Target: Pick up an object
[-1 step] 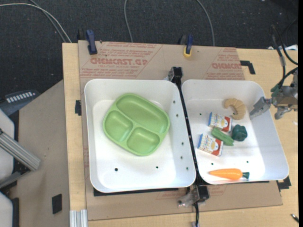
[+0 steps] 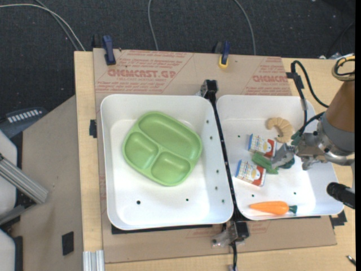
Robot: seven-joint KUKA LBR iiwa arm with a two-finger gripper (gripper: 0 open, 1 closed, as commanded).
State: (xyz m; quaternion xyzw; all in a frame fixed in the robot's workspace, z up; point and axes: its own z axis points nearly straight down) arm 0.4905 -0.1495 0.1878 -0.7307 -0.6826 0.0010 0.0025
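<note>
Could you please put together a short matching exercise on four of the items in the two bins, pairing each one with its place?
Things:
1. green divided plate
2. carrot
3. croissant
4. gripper

Places:
A. far part of the right bin, above the small cartons
B. middle of the left bin
C. near edge of the right bin
D. right bin, low over the green item between the two small cartons

Pairs: 1-B, 2-C, 3-A, 4-D
</note>
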